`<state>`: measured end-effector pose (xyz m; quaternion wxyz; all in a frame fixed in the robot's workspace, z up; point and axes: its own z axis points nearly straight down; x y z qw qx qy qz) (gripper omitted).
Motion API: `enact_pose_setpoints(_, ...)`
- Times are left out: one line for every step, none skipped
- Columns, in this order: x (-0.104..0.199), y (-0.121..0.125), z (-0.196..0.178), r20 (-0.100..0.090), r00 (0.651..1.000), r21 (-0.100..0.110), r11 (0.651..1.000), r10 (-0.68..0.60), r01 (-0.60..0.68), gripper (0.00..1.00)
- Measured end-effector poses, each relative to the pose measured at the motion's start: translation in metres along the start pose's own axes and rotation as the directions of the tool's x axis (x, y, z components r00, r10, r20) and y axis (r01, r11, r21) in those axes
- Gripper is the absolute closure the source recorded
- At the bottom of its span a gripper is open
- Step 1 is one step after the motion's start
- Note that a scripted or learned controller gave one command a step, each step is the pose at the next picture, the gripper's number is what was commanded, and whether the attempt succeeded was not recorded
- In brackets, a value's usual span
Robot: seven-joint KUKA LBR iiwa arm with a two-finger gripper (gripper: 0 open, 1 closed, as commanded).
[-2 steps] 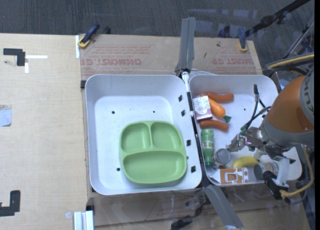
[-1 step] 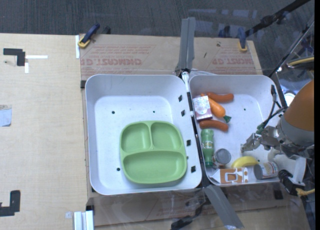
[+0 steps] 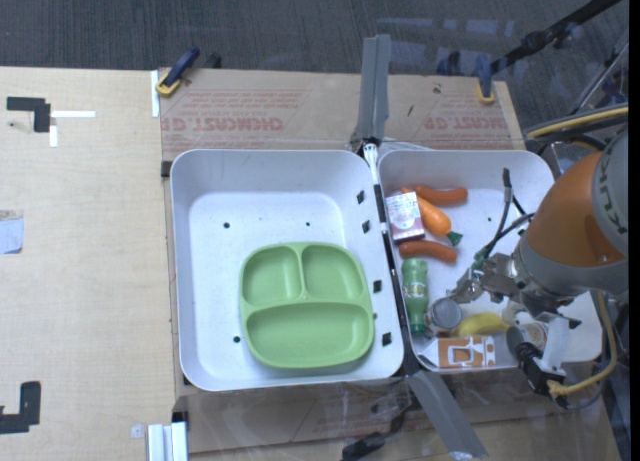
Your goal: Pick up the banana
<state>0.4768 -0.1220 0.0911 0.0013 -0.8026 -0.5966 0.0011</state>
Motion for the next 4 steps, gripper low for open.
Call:
enact_pose_setpoints(0.000, 0.000, -0.009, 0.001, 1.000, 0.002, 1.000, -0.001, 0.001, 1.00)
enact_pose_setpoints(0.000, 0.000, -0.009, 0.001, 1.000, 0.002, 1.000, -0.001, 0.001, 0.00)
enact_pose_setpoints(0.018, -0.005, -0.033, 0.000, 0.999, -0.001, 0.999, 0.040, -0.040, 0.00)
enact_pose_setpoints(0.000, 0.000, 0.000, 0.001, 0.999, 0.001, 0.999, -0.037, 0.037, 0.00)
